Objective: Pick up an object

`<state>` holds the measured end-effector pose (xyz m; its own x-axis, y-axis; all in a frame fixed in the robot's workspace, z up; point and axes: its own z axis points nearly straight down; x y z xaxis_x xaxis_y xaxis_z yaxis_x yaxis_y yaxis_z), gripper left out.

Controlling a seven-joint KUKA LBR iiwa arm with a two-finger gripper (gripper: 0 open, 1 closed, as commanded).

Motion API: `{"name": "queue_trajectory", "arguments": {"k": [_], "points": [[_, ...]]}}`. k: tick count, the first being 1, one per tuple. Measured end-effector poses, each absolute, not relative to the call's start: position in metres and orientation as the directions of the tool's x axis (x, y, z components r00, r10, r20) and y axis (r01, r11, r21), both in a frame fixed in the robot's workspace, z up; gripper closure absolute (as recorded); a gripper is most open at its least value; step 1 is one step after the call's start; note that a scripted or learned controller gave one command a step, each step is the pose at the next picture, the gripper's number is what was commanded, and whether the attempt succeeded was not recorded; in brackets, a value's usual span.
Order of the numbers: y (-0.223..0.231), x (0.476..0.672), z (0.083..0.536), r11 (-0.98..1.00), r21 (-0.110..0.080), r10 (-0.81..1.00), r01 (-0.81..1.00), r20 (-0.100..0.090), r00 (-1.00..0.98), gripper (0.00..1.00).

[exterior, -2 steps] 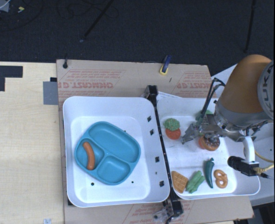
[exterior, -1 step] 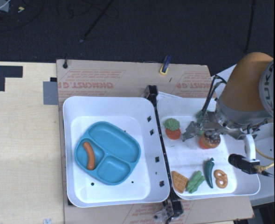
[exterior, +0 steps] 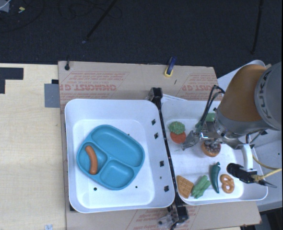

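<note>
Left bin (exterior: 79, 114): one blue three-part tray (exterior: 111, 157), one orange sausage (exterior: 91, 159) in its left part. Right bin (exterior: 189, 110): one red-green strawberry (exterior: 177, 131), waffle (exterior: 184, 185), two green vegetables, one pretzel (exterior: 227, 183). Gripper (exterior: 192, 140) beside strawberry; finger state cannot be told.

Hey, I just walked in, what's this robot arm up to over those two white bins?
The arm's gripper hangs low in the right bin among toy foods: a green-topped red piece, a brown round piece, a green pepper, a pretzel and a waffle. It holds nothing visibly. The left bin holds a blue divided plate with a sausage.
</note>
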<state>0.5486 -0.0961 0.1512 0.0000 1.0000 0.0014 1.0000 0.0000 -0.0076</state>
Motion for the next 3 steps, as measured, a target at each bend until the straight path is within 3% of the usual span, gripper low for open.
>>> {"name": "queue_trajectory", "arguments": {"k": [1, 2, 3], "points": [[-0.096, 0.543, 0.090, 0.001, -0.004, 1.000, 1.000, 0.001, -0.001, 0.00], [-0.096, 0.544, 0.090, -0.004, 0.001, 1.000, 1.000, 0.001, 0.004, 0.00], [-0.101, 0.545, 0.103, -0.012, 0.010, 1.000, 1.000, -0.007, 0.012, 1.00]]}}
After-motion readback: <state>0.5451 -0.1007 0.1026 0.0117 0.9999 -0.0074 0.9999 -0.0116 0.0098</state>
